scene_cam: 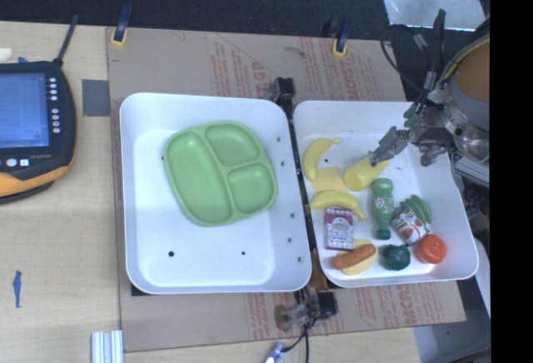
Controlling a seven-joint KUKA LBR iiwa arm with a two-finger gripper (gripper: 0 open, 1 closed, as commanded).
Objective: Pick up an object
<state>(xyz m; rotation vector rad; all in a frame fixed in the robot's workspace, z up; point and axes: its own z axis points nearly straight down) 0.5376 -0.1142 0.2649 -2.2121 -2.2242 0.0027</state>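
Left bin [141, 186]: white plastic, smooth, slight sheen. Right bin [456, 211]: same white plastic, smooth.
Divided plate [221, 174]: pale green plastic, matt, smooth.
Toy foods, right bin: bananas [321, 157], yellow plastic, smooth w/ soft gloss; green bottle [382, 205], glossy plastic w/ paper-look label; tomato [430, 249], orange-red plastic, glossy; small carton [338, 230], printed card or plastic, can't tell which.
Gripper [390, 146]: dark grey metal-look parts, matt.
Bench top [58, 270]: light wood-look, matt. Sheet under bins [208, 62]: brown cardboard, matt, printed red lettering.
Pendant [29, 124]: orange & black plastic casing, glossy screen.
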